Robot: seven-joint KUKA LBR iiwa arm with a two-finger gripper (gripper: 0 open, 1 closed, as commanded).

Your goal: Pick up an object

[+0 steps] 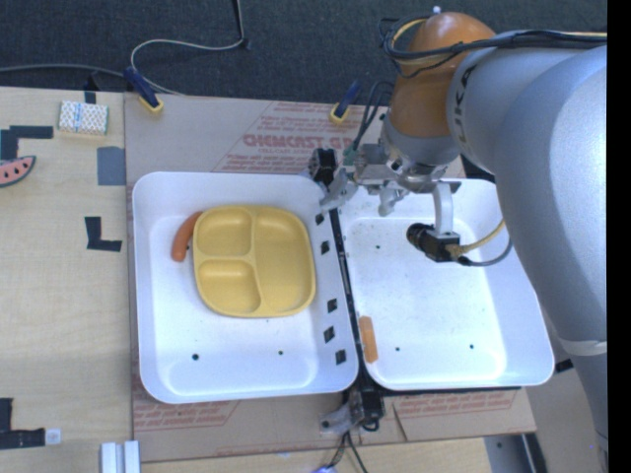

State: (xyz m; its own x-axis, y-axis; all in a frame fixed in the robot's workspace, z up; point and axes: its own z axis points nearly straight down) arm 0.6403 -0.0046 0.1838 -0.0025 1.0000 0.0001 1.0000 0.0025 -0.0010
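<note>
A yellow divided plate (pixel 254 261) lies in the left bin (pixel 173 363). An orange sausage-shaped piece (pixel 182 236) rests against the plate's left rim. A second small orange piece (pixel 368 338) lies in the right bin (pixel 473 353), close to its left wall near the front. My gripper (pixel 363 190) hangs over the back left corner of the right bin, near the wall between the two bins. It is well apart from both orange pieces and the plate, and I see nothing in it.
The grey arm (pixel 552 146) covers the right bin's back right part. A row of black clips (pixel 331 284) runs along the divide between the bins. Cardboard (pixel 276 141) lies under the bins, with cables and blue-yellow clamps (pixel 143 87) behind.
</note>
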